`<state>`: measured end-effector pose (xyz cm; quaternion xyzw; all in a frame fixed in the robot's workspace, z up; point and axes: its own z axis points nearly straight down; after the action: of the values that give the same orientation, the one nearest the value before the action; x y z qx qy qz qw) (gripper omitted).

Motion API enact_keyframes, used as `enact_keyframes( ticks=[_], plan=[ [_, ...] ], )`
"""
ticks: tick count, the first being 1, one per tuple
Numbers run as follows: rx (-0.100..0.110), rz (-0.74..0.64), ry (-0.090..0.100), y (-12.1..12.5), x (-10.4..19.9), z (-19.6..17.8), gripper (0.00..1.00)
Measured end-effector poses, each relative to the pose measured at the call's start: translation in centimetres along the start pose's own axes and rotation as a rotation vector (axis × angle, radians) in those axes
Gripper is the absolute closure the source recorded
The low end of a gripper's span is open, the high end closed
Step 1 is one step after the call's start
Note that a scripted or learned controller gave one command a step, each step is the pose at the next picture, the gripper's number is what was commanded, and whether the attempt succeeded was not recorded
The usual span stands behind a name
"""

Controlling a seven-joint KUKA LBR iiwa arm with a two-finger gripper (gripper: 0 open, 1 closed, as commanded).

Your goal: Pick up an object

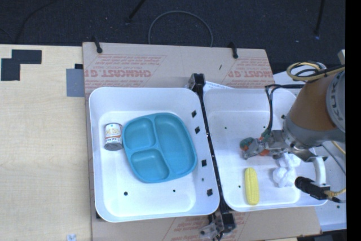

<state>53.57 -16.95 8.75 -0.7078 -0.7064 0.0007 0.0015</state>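
The grey two-finger gripper [256, 147] sits low in the right white plastic bin [237, 121], and honestly I can't tell how it's set. Just below it lies the yellow corn cob [251, 185], with crumpled white paper [285, 171] right beside that. Off to its left sit a blue divided plate [158, 147] and small tin can [113, 136]. Risk: it probably snags paper instead of corn.

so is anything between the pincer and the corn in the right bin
Nothing visible. The pincer sits in the right bin, with only bare white floor between it and the corn just nearer the camera. The white wad lies off to the side.
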Motion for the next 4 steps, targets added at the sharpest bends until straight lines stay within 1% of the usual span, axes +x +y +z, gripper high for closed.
enact_keyframes(
  ticks=[1, 2, 3, 4],
  plan=[
    [0.000, 0.005, 0.001, 0.0, -0.1, -1.1, 1.00],
    [-0.003, -0.003, -0.001, 1.0, -0.4, -6.0, 1.00],
    [-0.006, -0.003, -0.002, 1.1, -0.5, -11.3, 1.00],
    [0.000, -0.005, 0.001, -0.4, 3.8, -12.1, 1.00]
  ],
)
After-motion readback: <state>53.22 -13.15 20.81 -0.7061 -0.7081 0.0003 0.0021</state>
